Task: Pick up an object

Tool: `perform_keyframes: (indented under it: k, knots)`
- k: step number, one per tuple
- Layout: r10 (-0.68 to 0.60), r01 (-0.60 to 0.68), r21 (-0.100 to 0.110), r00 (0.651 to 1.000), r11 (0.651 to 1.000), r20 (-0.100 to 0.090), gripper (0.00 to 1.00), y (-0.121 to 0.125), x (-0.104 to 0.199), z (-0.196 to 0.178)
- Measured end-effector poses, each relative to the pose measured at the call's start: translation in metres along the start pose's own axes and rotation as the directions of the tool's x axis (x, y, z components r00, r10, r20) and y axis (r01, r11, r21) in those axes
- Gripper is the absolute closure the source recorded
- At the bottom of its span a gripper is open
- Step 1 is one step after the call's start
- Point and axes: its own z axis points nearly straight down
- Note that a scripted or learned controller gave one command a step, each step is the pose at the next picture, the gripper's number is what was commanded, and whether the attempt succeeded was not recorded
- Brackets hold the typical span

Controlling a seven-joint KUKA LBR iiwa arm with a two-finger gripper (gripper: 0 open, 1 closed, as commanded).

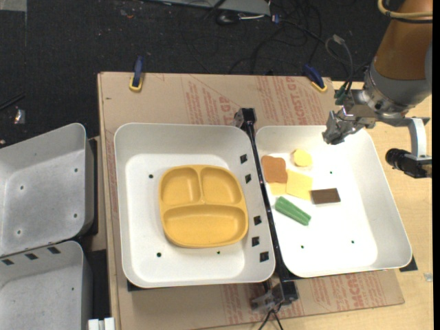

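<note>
So the table (172, 91) is a brown board with two white bins sitting side by side on it. The left bin (130, 184) has a yellow divided tray (203, 206) lying flat in the middle, three compartments. The right bin (364, 225) holds the small stuff, all clustered toward its upper left part: a pale yellow square (299, 183) touching an orange-brown piece (274, 169) on its left, a round yellow bit (302, 159) just above them, a dark brown rectangle (325, 196) just right of the square, and a green stick (293, 210) lying at a slant below. The arm (405, 47) comes in from the right, and its end effector (335, 133) hangs over the top edge of the right bin, near the round yellow bit but apart from it. Nothing's in it, and can't tell from this angle if it's spread or closed. Blue clamps (137, 74) pin the board's far edge.
</note>
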Motion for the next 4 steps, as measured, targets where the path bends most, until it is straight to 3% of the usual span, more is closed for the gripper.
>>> perform_keyframes:
  k: [2, 4]
  knots:
    - [-0.006, 0.006, 0.006, 1.000, 1.000, -0.003, 1.00, -0.020, 0.120, 0.010]
    - [-0.006, 0.006, 0.005, 1.000, 1.000, -0.003, 1.00, -0.048, 0.215, 0.024]
